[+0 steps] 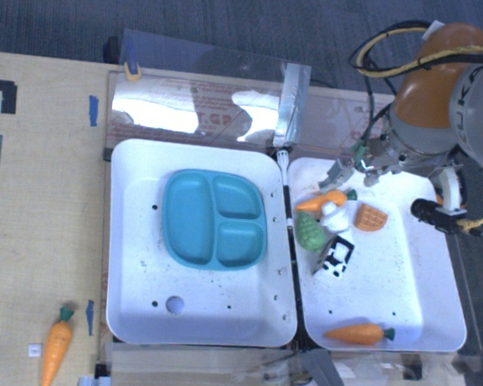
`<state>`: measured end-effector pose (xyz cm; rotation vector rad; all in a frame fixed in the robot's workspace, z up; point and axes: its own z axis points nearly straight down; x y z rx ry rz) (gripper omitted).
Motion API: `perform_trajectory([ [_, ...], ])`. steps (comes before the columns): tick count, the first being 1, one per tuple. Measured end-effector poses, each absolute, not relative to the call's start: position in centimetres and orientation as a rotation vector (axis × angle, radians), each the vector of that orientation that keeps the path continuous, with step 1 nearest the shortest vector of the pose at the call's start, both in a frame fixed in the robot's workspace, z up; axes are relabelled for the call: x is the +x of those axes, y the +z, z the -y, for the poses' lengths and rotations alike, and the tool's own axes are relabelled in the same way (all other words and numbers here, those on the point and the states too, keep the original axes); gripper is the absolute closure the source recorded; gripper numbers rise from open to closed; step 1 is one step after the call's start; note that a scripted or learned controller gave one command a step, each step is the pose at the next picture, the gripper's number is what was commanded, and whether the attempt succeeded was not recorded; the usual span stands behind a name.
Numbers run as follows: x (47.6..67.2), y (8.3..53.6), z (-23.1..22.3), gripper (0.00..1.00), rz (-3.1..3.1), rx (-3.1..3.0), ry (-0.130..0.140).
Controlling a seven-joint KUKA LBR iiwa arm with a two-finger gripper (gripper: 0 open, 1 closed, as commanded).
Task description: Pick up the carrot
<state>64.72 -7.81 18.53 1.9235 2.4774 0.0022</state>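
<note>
A carrot (318, 203) with a green tip lies at the back left of the right bin (435, 281), touching a small white toy (334, 215). My gripper (352, 172) hovers just behind and above that carrot, open, with nothing between its fingers. A second carrot (357, 333) lies along the right bin's front wall. A third carrot (58, 344) rests on the bench outside the bins, at the front left.
Beside the back carrot sit a green leafy toy (309, 233), an orange waffle-like piece (371, 217) and a black-and-white block (335, 257). A blue divided plate (216, 219) lies in the left bin (128, 245). The arm's cables (441, 214) hang over the right bin's back right.
</note>
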Motion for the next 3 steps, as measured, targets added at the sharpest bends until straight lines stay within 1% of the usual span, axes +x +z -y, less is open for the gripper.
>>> perform_trajectory([
  [1, 66.48, 10.5, 10.24, 0.0, -2.49, 1.891, 0.015],
  [2, 67.36, 10.23, 9.89, 0.0, -2.422, 1.976, 0.019],
  [3, 67.07, 10.18, 10.39, 0.0, -2.59, 1.759, 0.0],
])
